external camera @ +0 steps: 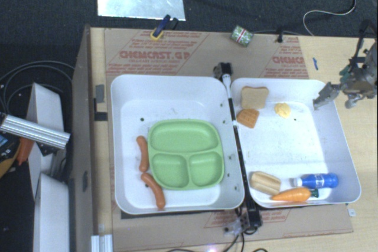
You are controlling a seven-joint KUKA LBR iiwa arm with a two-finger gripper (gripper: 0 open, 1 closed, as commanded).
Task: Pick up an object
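Two shallow white plastic bins sit side by side on the bench, the left bin (127,103) and the right bin (342,153) touching along their inner walls. In the left bin lies a green three-compartment plastic tray (185,153), with a long orange-brown toy sausage (142,153) just beside its left edge and a second, matching sausage (155,189) by its lower left corner. Over at the right bin's upper right rim hangs the grey two-finger gripper (335,95), nothing between its fingers; whether they are spread or closed, I cannot tell. Inside the right bin, along the near wall: a blue and white bottle (315,180), an orange toy carrot (290,195) touching it, a tan bread roll (264,182). Up top: a tan toast slice (254,97), a brown pastry wedge (247,118) just below it, a small yellow lump (283,109) near the gripper.
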